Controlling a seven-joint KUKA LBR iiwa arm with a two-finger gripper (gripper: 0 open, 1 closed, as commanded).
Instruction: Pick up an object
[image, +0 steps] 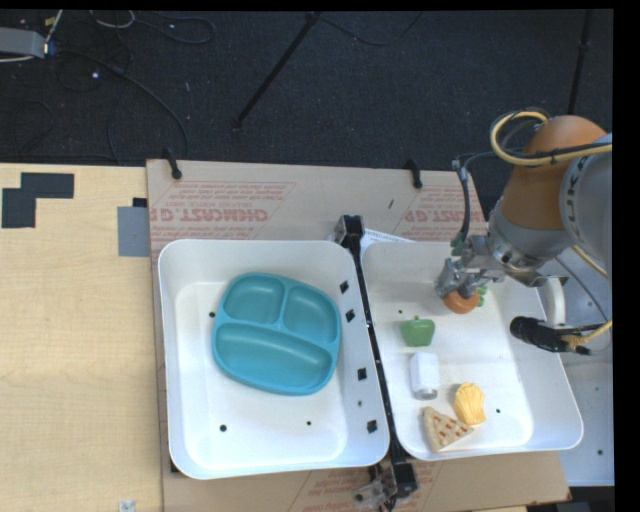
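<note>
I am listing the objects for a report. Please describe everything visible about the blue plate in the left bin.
The blue plate is a rounded, teal tray that looks like plastic, split into three compartments: two small ones at the far side and one long one at the near side. It lies flat, slightly turned, on the floor of the left bin. Nothing lies on it.

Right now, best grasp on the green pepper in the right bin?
Probably straight down from above, fingers across the green pepper body's narrower width. It sits apart from the white cylinder below it, with bare bin floor to both sides, so the fingers should have room.
</note>
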